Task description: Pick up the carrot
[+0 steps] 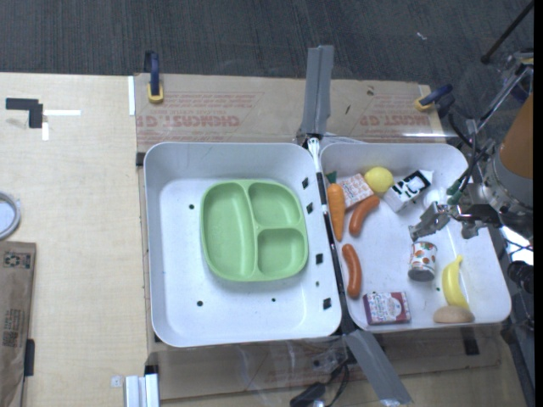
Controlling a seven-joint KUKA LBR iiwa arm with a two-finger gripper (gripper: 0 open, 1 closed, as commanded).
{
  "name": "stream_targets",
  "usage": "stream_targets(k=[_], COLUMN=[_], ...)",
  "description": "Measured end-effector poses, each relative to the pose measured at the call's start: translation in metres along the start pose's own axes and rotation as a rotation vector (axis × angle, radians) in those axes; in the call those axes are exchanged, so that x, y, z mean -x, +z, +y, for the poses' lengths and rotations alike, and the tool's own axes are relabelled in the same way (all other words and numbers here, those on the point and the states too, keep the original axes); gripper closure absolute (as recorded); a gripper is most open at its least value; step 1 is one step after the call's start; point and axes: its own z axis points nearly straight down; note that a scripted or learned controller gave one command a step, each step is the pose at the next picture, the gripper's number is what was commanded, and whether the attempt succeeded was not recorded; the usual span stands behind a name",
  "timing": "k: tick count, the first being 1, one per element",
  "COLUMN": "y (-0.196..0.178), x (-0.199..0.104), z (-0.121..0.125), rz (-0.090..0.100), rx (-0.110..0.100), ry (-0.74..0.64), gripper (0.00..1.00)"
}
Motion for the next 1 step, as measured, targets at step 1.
stream_targets(k=[1], y=[0.1411], x=[-0.0015], z=[0.0082], rz=[0.001], rx=[0.002], ry=[-0.071], gripper=[0.0])
